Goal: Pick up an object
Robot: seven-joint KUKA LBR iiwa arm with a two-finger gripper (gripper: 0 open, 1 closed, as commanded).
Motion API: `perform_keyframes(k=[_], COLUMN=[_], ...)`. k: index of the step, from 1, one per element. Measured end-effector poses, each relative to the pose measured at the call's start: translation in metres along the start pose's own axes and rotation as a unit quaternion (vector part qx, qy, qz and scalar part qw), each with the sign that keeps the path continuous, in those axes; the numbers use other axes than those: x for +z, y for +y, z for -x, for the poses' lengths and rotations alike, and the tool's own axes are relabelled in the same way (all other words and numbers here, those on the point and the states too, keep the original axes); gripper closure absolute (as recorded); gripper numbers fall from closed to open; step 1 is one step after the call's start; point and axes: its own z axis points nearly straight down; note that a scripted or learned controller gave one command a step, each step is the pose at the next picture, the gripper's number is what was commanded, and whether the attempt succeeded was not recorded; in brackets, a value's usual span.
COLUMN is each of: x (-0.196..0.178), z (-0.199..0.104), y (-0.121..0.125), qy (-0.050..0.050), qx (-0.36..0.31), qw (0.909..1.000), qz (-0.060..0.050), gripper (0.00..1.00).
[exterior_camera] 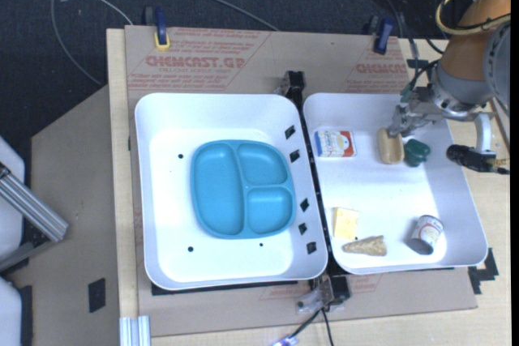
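Observation:
My gripper [400,124] hangs over the back of the right bin [454,251], at the end of the grey arm with its orange band [478,20]. Directly below its tip lies a tan rounded piece [390,150]; whether the two touch is unclear. A small green object [417,151] sits just right of the tan piece. To the left lies a white packet with blue and red print [334,143]. Near the front of that bin are a yellow square slice [345,221], a tan wedge [365,246] and a small can on its side [425,232].
The left bin [162,255] holds a blue divided plate [242,188]. Black clips run along the seam between the bins [304,174]. A black fitting [474,158] sticks out at the right bin's right rim. Clamps and cables lie at the bench's back edge.

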Motion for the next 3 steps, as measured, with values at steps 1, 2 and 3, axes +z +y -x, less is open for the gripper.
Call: perform_keyframes(k=[1, 2, 3], x=[-0.065, -0.11, -0.158], z=[-0.001, 0.003, -0.004], y=[-0.001, 0.0, 0.005], qy=[-0.001, -0.001, -0.001], qx=[0.001, 0.001, 0.0], qw=[1.0, 1.0, 1.0], qz=[-0.001, -0.001, 0.0], gripper=[1.0, 1.0, 1.0])
